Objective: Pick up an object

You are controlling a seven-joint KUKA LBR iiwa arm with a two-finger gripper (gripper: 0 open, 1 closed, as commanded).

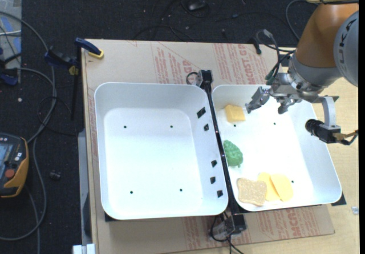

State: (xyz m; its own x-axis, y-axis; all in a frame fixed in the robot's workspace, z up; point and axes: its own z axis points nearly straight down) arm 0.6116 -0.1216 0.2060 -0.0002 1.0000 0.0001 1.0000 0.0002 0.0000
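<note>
White plastic bins sit side by side on a brown cardboard-covered bench (148,56), and I'll use the right bin (311,150) as the reference for everything. Along its near edge there's a slice of toy bread (251,191), tan and speckled, lying flat, with a yellow cheese slice (278,186) just beside it on the right, the two looking like they touch or slightly overlap. Near the wall it shares with the left bin (148,150), about halfway along, is a small green leafy piece, probably toy lettuce (232,153), well apart from the bread. Toward its far corner by that same wall sits a chunky yellow block (234,113), maybe a cheese wedge. The gripper (270,100) hangs over the far part of the right bin, just right of that yellow block and not touching it as far as I can see. Its two fingers are spread apart with nothing between them, one finger pointing toward the block and the other angled to the right. Above it is the grey arm with the orange band (328,30), coming in from the bin's right. A blue and yellow clamp (88,48) grips the bench's far left corner, well away from the right bin.
</note>
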